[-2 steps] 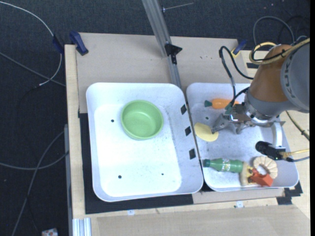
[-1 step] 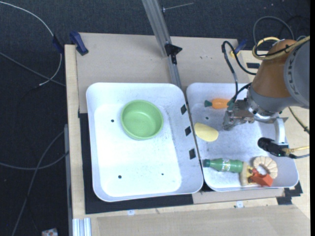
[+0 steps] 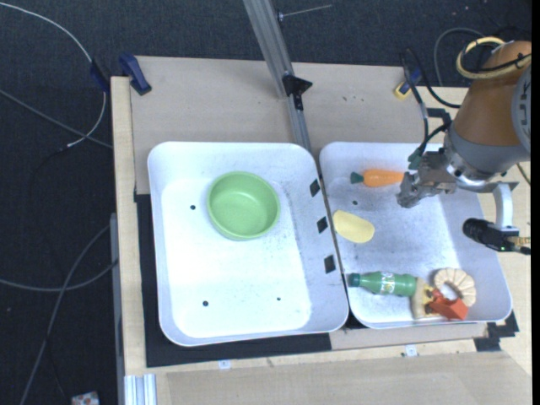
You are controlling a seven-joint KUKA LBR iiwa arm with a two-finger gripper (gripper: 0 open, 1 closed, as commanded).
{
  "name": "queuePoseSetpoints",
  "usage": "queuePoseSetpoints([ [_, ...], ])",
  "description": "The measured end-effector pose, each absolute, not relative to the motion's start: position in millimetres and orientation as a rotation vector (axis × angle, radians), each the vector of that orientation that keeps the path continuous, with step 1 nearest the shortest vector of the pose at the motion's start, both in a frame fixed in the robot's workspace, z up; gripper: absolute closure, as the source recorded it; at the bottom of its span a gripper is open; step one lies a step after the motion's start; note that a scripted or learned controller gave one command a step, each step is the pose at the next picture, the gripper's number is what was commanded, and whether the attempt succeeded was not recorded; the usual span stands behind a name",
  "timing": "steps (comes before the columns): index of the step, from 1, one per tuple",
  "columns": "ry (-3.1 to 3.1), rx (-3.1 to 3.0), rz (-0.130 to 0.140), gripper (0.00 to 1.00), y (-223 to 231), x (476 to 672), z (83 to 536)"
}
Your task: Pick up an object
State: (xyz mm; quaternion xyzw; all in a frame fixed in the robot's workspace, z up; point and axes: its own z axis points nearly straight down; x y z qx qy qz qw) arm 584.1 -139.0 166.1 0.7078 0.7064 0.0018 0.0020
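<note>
1. Nearest the camera, along the front wall of the right bin (image 3: pixel 498 298), lie a green bottle (image 3: pixel 386 283) on its side and a cluster of toy food (image 3: pixel 447 294), a shrimp-like piece touching an orange-red block. All places below are given relative to this right bin.
2. At the bin's back wall, the gripper (image 3: pixel 411 194) hangs low over the floor, just beside the orange end of a toy carrot (image 3: pixel 378 177). Nothing sits between its fingers that I can make out; whether they are spread or pressed together I cannot tell, since they merge into one dark shape.
3. My judgement is that the step in hand is the approach: the gripper is close to a target but no grasp is made. The carrot, lying along the back wall with its green tip toward the bin's inner edge, looks the likeliest object.
4. The next move calls for shifting toward the bin's inner edge so the fingers straddle the carrot's body, then closing across its narrow width, not along its length.
5. Standing in the way: the back wall is near the carrot, leaving little room for a finger on that side. A yellow lemon-shaped piece (image 3: pixel 353 226) lies toward the bin's middle, apart from the carrot, and should not interfere.
6. Beyond the bin's inner edge, the left bin (image 3: pixel 169 167) holds a green bowl (image 3: pixel 243 205), well apart from the work.
</note>
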Motion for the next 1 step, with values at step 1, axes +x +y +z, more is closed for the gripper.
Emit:
queuePoseSetpoints([
  [1, 2.220, 2.216, 0.010, 1.00, -129.2, 581.0, 224.3],
])
